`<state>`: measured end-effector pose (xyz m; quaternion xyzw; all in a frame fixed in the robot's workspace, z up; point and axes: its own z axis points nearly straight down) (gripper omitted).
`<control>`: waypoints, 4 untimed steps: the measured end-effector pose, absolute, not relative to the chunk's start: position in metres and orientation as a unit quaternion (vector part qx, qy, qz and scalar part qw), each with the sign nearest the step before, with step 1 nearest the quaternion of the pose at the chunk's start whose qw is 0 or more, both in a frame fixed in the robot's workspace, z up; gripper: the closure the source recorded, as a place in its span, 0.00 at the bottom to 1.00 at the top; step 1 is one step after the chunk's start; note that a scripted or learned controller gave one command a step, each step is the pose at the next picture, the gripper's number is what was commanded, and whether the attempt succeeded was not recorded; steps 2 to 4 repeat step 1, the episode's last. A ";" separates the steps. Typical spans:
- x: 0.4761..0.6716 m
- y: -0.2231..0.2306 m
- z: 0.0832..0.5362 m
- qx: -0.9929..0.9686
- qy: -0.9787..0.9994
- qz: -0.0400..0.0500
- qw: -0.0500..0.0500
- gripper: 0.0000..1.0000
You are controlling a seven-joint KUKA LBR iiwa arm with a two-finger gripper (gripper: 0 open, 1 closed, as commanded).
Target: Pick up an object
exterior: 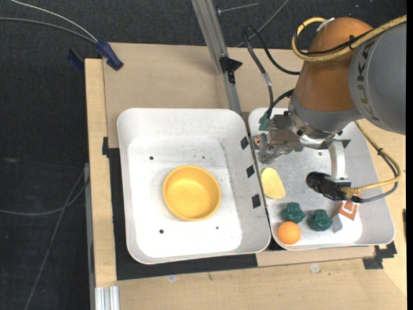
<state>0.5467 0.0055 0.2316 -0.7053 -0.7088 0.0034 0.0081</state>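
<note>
Hovering at frame centre-right, gripper (274,148), finger state unclear, above pale yellow piece (273,183); likely light, smooth, best pinched across its width

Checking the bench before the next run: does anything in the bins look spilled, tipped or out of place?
Nothing stands out. The yellow bowl sits upright in the left bin; the orange ball and two green pieces lie inside the right bin.

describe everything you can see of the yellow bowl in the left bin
The yellow bowl is round and shallow, a uniform warm yellow with a smooth, slightly glossy look like plastic. It sits upright, opening up, with nothing inside. It rests on the floor of the left white bin, roughly central and a little toward the front. Nothing else touches it; the gripper is over the other bin.
</note>
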 end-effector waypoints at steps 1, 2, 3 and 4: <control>0.537 0.065 0.242 -0.705 -0.709 0.001 0.005 1.00; 0.537 0.065 0.242 -0.705 -0.709 0.001 0.005 1.00; 0.537 0.065 0.242 -0.705 -0.709 0.001 0.005 1.00; 0.537 0.065 0.242 -0.705 -0.709 0.001 0.005 1.00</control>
